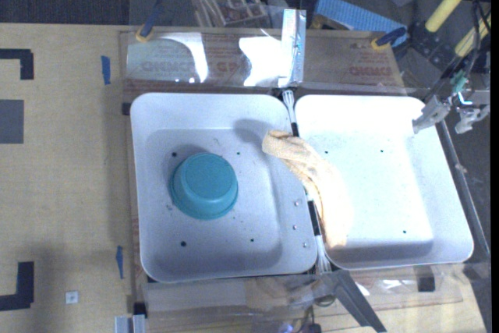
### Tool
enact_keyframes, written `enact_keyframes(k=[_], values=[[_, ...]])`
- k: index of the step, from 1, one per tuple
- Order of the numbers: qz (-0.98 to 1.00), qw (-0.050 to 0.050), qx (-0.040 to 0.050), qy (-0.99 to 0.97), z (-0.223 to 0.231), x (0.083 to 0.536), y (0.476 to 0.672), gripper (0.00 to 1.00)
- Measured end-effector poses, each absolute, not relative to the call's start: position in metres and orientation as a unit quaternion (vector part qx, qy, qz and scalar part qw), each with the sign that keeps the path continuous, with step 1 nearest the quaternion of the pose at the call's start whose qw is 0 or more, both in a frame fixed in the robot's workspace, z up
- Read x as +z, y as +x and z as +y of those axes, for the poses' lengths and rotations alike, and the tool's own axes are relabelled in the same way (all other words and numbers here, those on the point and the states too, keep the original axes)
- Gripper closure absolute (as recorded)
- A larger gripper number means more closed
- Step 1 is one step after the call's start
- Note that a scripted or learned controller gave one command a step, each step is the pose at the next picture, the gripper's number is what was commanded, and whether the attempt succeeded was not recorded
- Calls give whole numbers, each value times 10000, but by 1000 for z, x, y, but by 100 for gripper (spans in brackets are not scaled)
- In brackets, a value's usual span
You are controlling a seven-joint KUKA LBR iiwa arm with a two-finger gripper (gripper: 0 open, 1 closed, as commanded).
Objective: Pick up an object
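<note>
Where bins meet, limp cloth [312,175]

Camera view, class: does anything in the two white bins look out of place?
Yes. The crumpled tan cloth lies draped over the divider between the left white bin and the right white bin, partly in each. The upside-down teal plastic bowl sits squarely inside the left one.

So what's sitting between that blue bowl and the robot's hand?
From the camera above, a tan cloth lies draped over the divider between the bins, between the blue bowl and the hand.
</note>
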State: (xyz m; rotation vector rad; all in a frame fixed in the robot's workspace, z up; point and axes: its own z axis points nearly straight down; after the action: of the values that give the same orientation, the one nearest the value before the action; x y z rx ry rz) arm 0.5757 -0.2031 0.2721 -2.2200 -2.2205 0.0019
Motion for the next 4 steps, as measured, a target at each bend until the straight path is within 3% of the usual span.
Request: enact_keyframes(k=[1,2,3,4], values=[[-7108,6,5,-7034,-183,138,535,0],[-7002,-25,-19,-7139,-103,88,595,0],[-6925,-2,4,-7214,-108,164,592,0],[-7717,14,5,-6360,-97,99,597,0]])
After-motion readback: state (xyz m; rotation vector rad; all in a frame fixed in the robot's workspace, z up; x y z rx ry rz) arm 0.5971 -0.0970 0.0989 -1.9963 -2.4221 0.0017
